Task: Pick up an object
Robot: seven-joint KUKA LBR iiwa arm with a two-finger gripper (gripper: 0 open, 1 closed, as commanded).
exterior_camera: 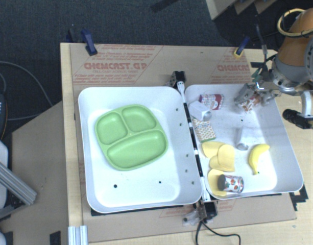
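- Gripper: over the right bin's far edge; jaw opening cannot be told.
- Banana: lies apart from clutter, the easiest pick.
- Approach: descend straight, centred across it.

The arm has a rounded grey body under an orange band, with a yellowish cable looped beside it. Its gripper is metallic grey with dark parts.

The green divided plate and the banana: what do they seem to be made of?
The green divided plate looks like moulded plastic, matte to satin, one even colour with soft rounded ridges. The banana looks like a plastic toy, uniformly yellow and smooth, though real fruit can't be excluded.
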